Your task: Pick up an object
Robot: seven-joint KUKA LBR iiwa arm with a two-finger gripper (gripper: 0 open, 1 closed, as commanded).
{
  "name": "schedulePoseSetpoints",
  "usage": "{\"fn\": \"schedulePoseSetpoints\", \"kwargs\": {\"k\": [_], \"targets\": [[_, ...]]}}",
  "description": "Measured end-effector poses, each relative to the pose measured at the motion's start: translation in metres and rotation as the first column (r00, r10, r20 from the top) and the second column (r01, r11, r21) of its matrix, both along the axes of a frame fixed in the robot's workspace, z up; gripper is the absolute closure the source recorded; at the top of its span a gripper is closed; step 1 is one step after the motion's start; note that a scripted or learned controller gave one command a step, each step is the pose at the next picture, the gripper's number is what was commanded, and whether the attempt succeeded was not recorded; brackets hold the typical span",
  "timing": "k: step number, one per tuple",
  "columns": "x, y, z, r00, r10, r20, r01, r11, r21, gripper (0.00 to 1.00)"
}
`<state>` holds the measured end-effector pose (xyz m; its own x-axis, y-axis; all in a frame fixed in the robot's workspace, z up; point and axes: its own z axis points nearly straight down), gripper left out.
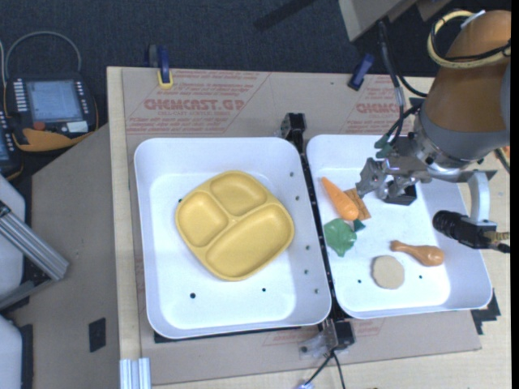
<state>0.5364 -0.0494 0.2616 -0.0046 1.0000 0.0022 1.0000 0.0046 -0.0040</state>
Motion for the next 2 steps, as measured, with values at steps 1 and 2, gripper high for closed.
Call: {"fn": "schedulePoseSetpoints", "kwargs": {"k": [1,2], "targets": [[-0.012,0.054,0.0,1.0,0.001,0.001,-0.001,1.0,0.001,1.0],[-0.036,0.102,-0.007,1.0,0.001,-0.001,-0.001,1.0,0.0,1.0]]}}
